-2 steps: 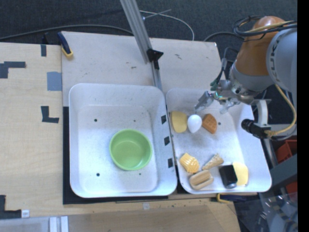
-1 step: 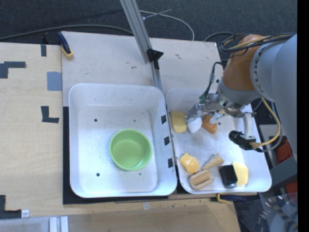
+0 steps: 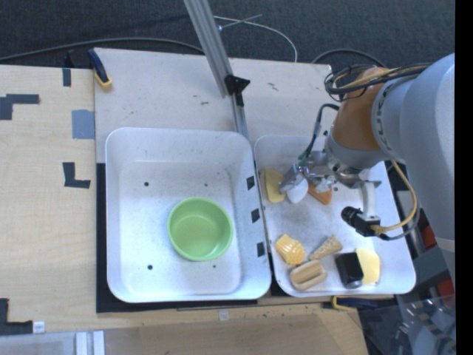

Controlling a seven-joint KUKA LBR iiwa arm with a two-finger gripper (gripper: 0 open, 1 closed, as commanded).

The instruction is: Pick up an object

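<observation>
The grey arm's pincer (image 3: 304,176) hangs low over the upper left part of the right-hand shallow white bin (image 3: 399,276), at centre right of the frame; whether it is released or clenched cannot be told from this slant. Just under it lies a small white rounded piece (image 3: 296,191), touching a pale yellow flat piece (image 3: 273,186) on its left, with an orange chunk (image 3: 321,194) just beside on the right. Any of the three looks like the likely target, judging by how closely the tool sits over that cluster.

Lower in the same bin, well apart from the tool, rest a yellow ridged toy (image 3: 290,249), a tan wedge (image 3: 326,247), a brown bun-shaped toy (image 3: 307,274), and a black block (image 3: 349,269) touching a yellow block (image 3: 369,265).

The left-hand white bin (image 3: 126,161) carries a green plastic bowl (image 3: 199,229), lower centre. Both bins sit side by side on the light wooden surface (image 3: 44,220).
</observation>
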